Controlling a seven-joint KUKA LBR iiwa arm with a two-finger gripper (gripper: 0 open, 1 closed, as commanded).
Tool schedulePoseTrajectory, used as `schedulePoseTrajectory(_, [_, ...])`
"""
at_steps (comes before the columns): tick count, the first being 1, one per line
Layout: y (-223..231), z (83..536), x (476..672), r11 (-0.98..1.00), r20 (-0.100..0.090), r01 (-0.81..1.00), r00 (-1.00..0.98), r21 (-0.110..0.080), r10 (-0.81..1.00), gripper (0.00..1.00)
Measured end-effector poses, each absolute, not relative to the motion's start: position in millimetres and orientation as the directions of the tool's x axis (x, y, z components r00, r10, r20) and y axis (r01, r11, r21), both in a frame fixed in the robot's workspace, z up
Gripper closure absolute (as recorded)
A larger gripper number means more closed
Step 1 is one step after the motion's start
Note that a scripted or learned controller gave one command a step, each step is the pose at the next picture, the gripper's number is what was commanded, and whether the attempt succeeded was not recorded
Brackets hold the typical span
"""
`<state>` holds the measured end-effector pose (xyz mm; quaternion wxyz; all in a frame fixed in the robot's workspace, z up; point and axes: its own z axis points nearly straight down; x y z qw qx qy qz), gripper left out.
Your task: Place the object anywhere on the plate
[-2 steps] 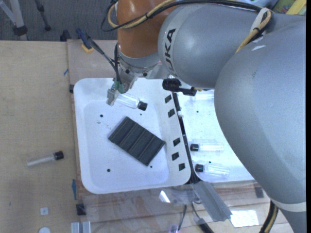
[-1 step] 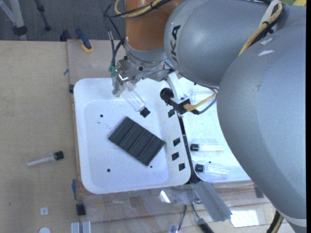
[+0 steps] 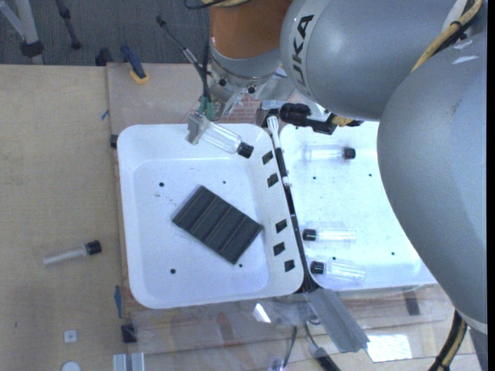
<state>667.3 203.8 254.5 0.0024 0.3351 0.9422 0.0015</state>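
Observation:
A dark grey ridged plate lies flat in the middle of the left bin. A clear tube with a black cap hangs tilted over the left bin's back edge, cap end pointing right and down. My gripper comes down from the orange-banded wrist and is shut on the tube's uncapped left end. The tube is behind and above the plate, apart from it.
The right bin holds three more capped clear tubes: one at the back and two near the front. Another tube lies on the bench left of the bins. The arm's large grey body covers the right side.

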Motion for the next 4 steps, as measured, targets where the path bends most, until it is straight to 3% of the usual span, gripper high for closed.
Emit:
schedulePoseTrajectory(1, [222.5,250.7,634.3,0.997,-0.001,-0.078,-0.997,0.002,-0.078,1.0])
schedulePoseTrajectory(2, [221.0,217.4,583.7,0.959,-0.001,-0.284,-0.959,0.002,-0.284,1.0])
schedulePoseTrajectory(3, [220.3,230.2,667.8,0.971,-0.006,0.239,-0.971,0.004,0.239,1.0])
schedulePoseTrajectory(4, [225.7,229.9,639.9,0.716,0.0,0.698,-0.716,-0.001,0.698,1.0])
